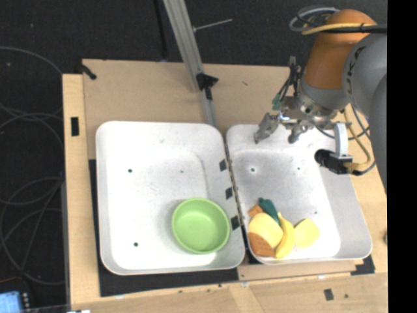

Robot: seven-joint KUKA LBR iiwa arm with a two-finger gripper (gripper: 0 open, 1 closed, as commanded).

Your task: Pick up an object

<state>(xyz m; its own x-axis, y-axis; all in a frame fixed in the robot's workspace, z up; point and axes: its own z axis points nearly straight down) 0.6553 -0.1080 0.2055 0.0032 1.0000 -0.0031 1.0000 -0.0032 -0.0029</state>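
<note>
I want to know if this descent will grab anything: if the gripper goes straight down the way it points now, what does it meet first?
Most likely the bare floor of the right bin near its far edge. The gripper hangs well away from the yellow toy pile, though depth is hard to judge.

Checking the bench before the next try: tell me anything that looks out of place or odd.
Nothing stands out. The green bowl sits upright in the left bin; the toy food is bunched in the right bin's near corner. The claw hovers open at that bin's far edge.
</note>
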